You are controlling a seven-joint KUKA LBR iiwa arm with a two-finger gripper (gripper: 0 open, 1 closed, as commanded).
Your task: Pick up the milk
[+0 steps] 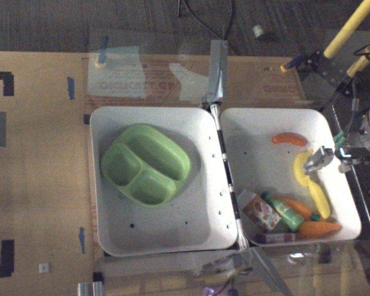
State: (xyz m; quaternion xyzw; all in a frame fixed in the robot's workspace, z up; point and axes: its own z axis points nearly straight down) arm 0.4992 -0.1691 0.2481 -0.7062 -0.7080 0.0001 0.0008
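By rt bin's front-left edge: milk carton [261,212], tilted.

The 2 bins [154,239] look like matt white plastic. The green divided plate [146,163] is smooth plastic with a soft sheen. The milk [261,212] carton has a printed, paper-like face. The banana [312,184] and carrot [319,229] look like glossy plastic; the bench [37,184] is bare matt board.
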